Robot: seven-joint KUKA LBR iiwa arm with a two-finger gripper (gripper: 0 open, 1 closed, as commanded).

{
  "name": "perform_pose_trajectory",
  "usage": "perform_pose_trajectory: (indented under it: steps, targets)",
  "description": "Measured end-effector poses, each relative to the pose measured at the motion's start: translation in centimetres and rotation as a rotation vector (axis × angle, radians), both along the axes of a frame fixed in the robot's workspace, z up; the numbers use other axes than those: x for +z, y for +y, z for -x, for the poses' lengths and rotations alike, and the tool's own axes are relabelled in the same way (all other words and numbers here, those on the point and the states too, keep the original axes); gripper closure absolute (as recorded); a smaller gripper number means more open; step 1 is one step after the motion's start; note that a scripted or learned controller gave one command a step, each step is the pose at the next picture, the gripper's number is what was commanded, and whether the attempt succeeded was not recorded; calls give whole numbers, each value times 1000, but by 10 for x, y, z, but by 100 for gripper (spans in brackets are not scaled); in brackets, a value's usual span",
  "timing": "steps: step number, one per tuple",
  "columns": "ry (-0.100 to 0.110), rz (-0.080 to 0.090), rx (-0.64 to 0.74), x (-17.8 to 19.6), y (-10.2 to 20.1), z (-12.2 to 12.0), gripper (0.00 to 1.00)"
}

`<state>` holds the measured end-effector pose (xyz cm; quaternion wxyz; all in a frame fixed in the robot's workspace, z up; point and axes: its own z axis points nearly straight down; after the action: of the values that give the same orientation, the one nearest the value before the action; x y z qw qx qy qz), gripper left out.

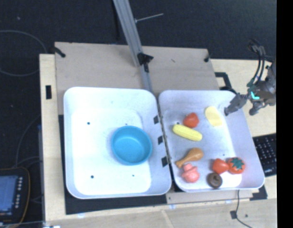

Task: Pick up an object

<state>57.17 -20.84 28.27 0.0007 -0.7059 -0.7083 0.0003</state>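
Note:
The right bin (241, 127) holds several toy foods: a yellow corn cob (187, 132), a red piece (191, 120), a pale yellow block (213, 116), a brown drumstick (190, 156), a pink piece (190, 174), a brown round piece (214, 179) and a red tomato with a green top (228, 166). My gripper (244, 105) hangs over the bin's far right rim, at the view's right edge. Its two dark fingers are spread apart with nothing between them. The pale yellow block lies a short way to its left.
The left bin (84, 108) holds a blue bowl (131, 145). A grey slanted pole (131, 32) rises behind the bins. A black keyboard (266, 153) lies right of the right bin. A small screen (8, 194) sits at the lower left.

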Motion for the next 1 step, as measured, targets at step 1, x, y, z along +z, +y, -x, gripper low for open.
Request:
perform_pose_trajectory:
  steps: [1]
  targets:
    - [-5,1,0,2,0,-1,0]
